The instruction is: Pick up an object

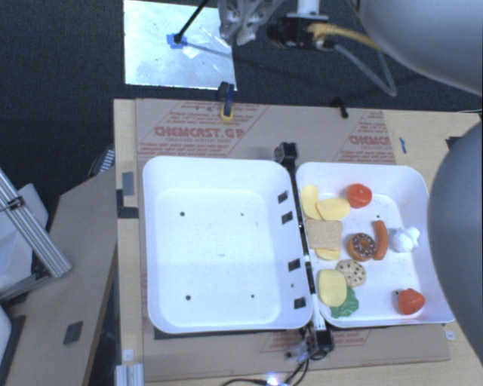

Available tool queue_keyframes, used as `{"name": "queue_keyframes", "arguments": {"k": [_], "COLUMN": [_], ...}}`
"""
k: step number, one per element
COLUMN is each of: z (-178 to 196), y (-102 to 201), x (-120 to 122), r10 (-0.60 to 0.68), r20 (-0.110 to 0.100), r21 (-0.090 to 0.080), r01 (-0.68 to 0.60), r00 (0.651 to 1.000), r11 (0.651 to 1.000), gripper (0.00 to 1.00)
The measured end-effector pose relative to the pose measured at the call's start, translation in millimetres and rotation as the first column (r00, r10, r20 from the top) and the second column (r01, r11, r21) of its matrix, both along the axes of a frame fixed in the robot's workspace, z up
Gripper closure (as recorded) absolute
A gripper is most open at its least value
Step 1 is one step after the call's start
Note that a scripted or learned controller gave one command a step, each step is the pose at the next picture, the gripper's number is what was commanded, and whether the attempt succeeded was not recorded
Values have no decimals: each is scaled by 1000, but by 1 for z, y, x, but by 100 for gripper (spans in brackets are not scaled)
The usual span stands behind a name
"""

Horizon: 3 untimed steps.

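Your end effector point(243, 22) hangs high behind the bins, grip state indiscernible; toy foods crowd the right bin point(411, 181), so selecting one comes first.

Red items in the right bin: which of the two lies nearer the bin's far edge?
The tomato, at the top of the right bin beside the yellow slices. The other red piece sits in the near right corner.
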<state>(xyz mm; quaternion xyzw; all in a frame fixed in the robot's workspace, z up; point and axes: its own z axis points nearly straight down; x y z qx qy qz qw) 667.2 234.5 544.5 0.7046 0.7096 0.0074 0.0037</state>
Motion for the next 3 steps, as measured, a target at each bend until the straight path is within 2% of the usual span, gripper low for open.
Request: {"name": "queue_keyframes", "arguments": {"k": [1, 2, 3], "z": [-10, -9, -9], "y": [-1, 0, -40], "x": [-28, -10, 1], "r10": [-1, -4, -6], "r20": [-16, -12, -14], "r21": [-5, -4, -4], "r01": [1, 4, 6], "r00": [1000, 1000, 1000], "r11": [1000, 1000, 1000], "gripper": [100, 100, 100]}}
